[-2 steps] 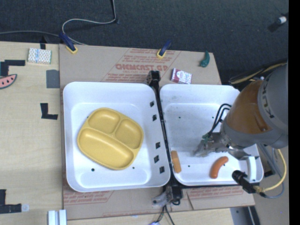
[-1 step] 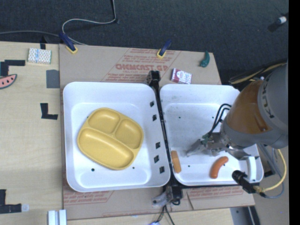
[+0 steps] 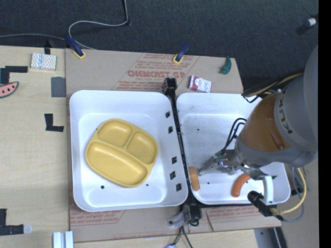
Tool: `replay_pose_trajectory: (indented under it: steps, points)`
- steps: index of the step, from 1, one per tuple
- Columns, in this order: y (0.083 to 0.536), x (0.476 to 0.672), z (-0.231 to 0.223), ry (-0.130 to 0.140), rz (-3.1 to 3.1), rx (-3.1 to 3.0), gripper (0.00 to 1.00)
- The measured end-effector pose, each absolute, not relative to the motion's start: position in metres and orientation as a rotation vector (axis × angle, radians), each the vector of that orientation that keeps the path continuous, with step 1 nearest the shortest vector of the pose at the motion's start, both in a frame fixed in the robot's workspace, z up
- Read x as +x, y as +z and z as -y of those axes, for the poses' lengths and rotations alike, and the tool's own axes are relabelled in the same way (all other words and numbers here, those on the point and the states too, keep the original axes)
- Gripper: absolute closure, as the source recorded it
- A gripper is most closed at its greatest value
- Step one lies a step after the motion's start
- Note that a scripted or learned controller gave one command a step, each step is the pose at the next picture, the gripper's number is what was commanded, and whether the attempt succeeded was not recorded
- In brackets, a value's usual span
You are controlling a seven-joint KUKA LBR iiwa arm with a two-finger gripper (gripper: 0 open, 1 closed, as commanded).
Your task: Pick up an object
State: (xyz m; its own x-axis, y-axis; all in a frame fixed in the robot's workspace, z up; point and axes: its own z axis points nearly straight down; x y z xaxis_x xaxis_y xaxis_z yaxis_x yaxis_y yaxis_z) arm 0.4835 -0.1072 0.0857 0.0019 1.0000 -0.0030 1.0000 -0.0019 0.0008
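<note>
Left bin (image 3: 83, 138) holds yellow tray (image 3: 121, 152); right bin (image 3: 207, 112), sausage (image 3: 238, 185).

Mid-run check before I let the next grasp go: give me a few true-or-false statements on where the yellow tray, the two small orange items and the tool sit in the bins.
1. The yellow divided tray lies in the left bin. True.
2. Both small orange items are in the left bin. False: the orange piece and the orange sausage-shaped piece lie in the right bin.
3. The tool is over the right bin. True.
4. The yellow divided tray stands on edge. False: it lies flat, compartments up.
5. The tool holds the yellow divided tray. False: they are in separate bins.
</note>
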Motion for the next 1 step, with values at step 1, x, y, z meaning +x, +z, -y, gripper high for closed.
replay_pose_trajectory:
  steps: [1]
  points:
    - [0.0860, 0.4847, 0.0967, 0.000, -2.214, 2.218, 0.00]
